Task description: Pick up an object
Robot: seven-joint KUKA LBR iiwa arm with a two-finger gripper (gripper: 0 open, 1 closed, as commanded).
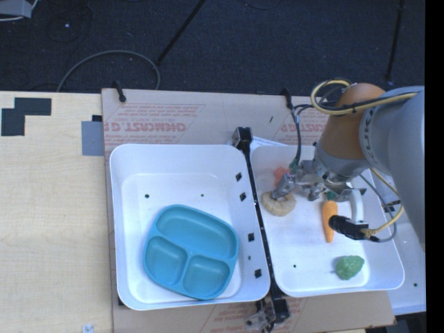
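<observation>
so going from the left: pale wood surface (48,207) with a cardboard sheet (173,120) laid on it, and the two white bins sit on that side by side; left bin (132,161) has a blue divided plate (190,250) lying in its lower half, three compartments, tilted a bit toward the front edge; a black divider strip (251,207) runs between the bins; right bin (381,276) has the small stuff: a beige lumpy thing (278,204) up near the divider, a bit of something orange-red (279,175) just above it, an orange carrot (329,220) standing roughly upright further right, and a green crumpled object (349,266) down near the front right corner, well apart from the rest; the hand (300,186) is low over the right bin, right next to the beige lump and between it and the carrot; honestly can't tell how its grip stands, too much metal and cable in the way; grey arm (392,137) with the orange band (347,127) comes in from the right
</observation>
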